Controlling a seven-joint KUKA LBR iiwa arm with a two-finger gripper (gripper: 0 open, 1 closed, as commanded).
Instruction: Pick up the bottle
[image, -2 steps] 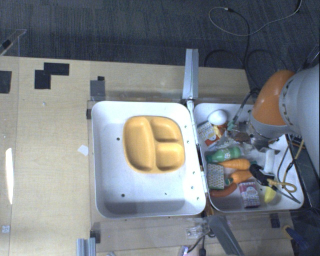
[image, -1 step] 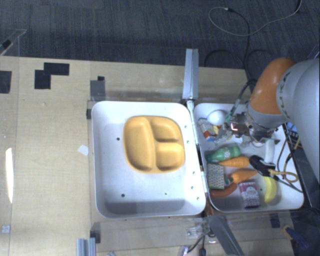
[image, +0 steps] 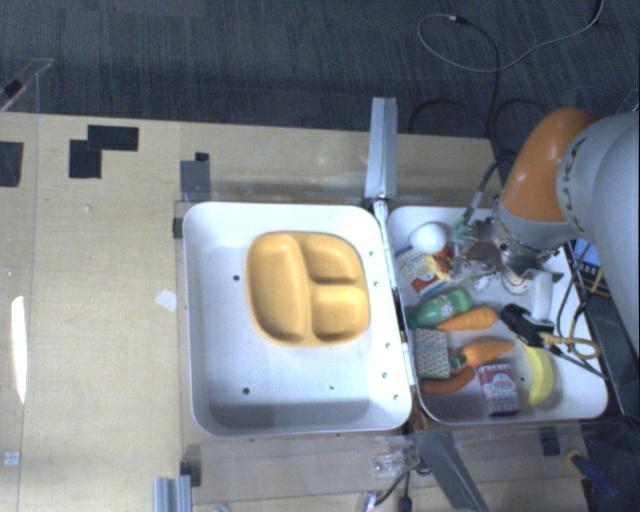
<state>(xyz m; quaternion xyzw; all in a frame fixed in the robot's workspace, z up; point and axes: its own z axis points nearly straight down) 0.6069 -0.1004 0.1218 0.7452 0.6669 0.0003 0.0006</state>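
Overhead slanted view of a pale wooden counter (image: 100, 330) bearing two shallow white bins side by side. The left bin (image: 215, 400), smooth plastic with rounded corners, holds a yellow divided tray (image: 306, 287), glossy and moulded into one long compartment and two smaller ones. The right bin (image: 590, 400) is crowded. The bottle (image: 440, 308) lies on its side near the bin's left centre, a green, rounded body; its long axis runs nearly across the view, tilted slightly up toward the right, though which end carries the cap cannot be made out at this resolution. Touching its lower edge lies an orange carrot (image: 467, 320), tapered, roughly parallel to the bottle. A second orange carrot-like piece (image: 487, 350) lies just below, and a yellow banana (image: 540, 376), curved, rests near the right wall. A white ball (image: 429, 237), smooth and round, sits in the upper left corner of that bin, and a small red-and-white packet (image: 500, 388) lies near the front wall. The grey arm with its orange band (image: 540, 170) reaches in from the right; the gripper (image: 478, 255) hangs above the bin, just up and to the right of the bottle. The fingers are dark and partly lost against the clutter, so their opening cannot be told, and nothing is seen between them.
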